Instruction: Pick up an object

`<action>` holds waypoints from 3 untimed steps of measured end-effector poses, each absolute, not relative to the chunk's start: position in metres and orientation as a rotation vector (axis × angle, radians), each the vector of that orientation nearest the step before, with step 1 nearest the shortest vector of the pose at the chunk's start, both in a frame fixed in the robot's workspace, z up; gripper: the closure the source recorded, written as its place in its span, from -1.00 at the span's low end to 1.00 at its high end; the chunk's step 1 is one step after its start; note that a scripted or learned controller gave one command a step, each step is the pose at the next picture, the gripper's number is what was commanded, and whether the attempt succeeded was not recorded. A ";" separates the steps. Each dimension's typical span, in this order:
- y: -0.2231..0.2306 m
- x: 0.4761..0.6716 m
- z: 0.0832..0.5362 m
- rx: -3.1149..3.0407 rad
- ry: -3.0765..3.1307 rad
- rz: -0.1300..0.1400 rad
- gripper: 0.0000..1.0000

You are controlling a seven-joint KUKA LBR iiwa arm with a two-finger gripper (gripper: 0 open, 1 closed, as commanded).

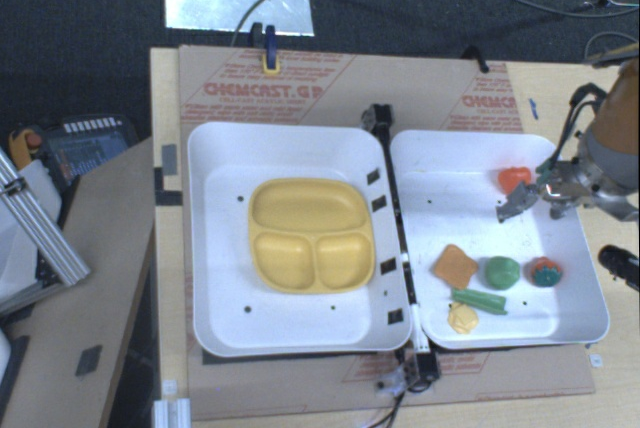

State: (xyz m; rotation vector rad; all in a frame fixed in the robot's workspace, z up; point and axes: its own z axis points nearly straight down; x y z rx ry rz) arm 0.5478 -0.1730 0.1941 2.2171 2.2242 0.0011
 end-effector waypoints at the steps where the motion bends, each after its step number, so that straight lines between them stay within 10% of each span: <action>1: -0.182 0.551 0.144 2.222 2.224 -0.002 -1.00; 3: -0.181 0.558 0.084 2.220 2.223 0.000 -1.00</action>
